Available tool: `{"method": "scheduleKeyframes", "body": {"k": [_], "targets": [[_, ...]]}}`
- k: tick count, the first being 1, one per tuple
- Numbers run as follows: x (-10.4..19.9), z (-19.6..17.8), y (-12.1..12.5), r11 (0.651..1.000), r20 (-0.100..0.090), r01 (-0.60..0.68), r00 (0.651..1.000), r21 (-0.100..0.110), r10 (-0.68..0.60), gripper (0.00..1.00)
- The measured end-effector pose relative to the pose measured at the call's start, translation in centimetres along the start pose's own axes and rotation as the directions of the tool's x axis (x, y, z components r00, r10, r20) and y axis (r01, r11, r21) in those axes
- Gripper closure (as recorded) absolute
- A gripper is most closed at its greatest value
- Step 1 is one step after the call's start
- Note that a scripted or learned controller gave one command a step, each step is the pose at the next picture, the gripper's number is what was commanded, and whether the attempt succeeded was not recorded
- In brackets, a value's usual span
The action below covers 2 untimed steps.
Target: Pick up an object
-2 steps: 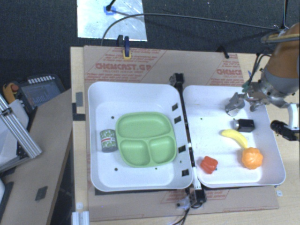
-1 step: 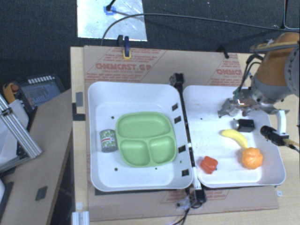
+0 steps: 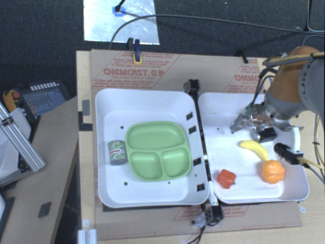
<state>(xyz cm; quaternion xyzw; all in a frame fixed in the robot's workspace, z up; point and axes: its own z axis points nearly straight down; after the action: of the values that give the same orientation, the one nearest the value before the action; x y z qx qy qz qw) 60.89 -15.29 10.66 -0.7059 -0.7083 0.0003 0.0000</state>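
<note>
Camera view, looking down at a slant: the gripper (image 3: 242, 123) hangs low over the upper part of the right bin (image 3: 213, 105), and its grey fingers appear spread with nothing between them, so I read it as open and empty. Taking the banana (image 3: 255, 149) as landmark, the gripper sits just above and a little left of it, close but apart. The banana lies on the bin floor with its long axis running from upper left to lower right. Beyond its lower-right end rests the orange (image 3: 273, 171), nearly touching; left and below it lies the red pepper (image 3: 226, 178). A short drop toward the lower right, jaws set across that axis, looks like the likeliest pick
</note>
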Motion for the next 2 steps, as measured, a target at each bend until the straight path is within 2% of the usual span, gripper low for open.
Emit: {"method": "scheduleKeyframes", "body": {"k": [1,2], "targets": [[0.22,1.44,0.74,1.000,0.002,0.004,1.000,-0.022,-0.004,0.00],[0.11,0.45,0.69,1.000,0.003,0.004,1.000,-0.021,-0.004,1.00]]}}
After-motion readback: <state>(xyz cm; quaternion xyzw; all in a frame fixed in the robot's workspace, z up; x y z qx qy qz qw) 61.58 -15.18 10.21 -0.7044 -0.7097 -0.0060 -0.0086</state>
